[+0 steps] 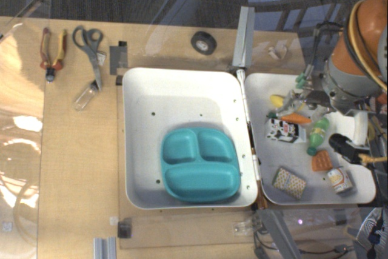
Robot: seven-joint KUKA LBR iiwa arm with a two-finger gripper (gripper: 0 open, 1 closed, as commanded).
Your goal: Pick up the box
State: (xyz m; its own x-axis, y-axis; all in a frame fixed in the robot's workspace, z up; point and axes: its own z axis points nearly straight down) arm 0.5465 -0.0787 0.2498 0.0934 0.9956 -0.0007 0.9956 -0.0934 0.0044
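In the camera view, the box (284, 130), white with black print, lies flat in the right bin (267, 185), just left of and below the gripper (301, 99). The gripper hovers over a carrot (296, 119) and a green bottle (317, 133); whether it is open or closed, I cannot tell.

Tray (200, 164) in left bin (139, 130)

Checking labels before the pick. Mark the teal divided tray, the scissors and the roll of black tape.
teal divided tray (200, 165): camera view, on its lower large compartment.
scissors (92, 53): camera view, where the blades cross.
roll of black tape (204, 42): camera view, on its ring.
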